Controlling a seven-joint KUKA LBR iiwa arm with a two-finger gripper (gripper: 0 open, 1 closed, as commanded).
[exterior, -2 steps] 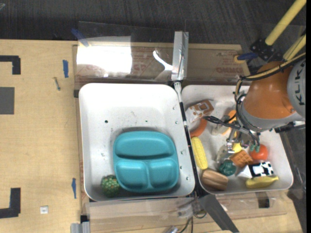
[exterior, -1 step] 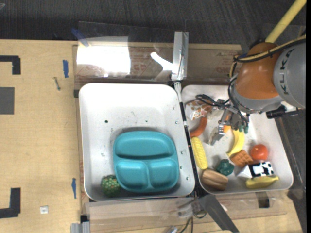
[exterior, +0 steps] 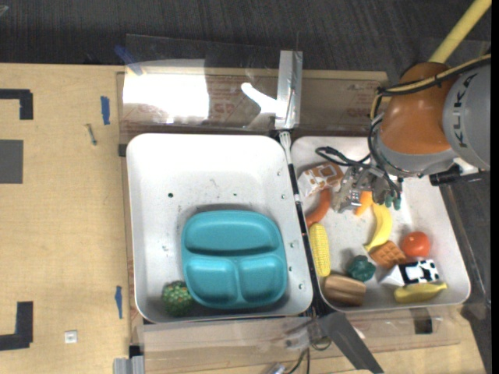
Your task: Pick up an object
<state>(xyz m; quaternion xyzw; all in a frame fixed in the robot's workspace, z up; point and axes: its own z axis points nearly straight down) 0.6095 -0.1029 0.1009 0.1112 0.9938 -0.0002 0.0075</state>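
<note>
A pale wooden bench [exterior: 62, 209] fills the left and middle of the frame. Two shallow white bins sit side by side on it: the left bin [exterior: 148, 178] in the centre, the right bin [exterior: 448, 248] toward the right edge, their inner rims touching. Black tape marks [exterior: 19, 104] and small blue tape strips [exterior: 105, 109] lie on the bare wood at left.

Teal divided tray [exterior: 232, 257] in left white bin [exterior: 148, 162], tan bench [exterior: 54, 209], metal divider post [exterior: 289, 88] behind
</note>
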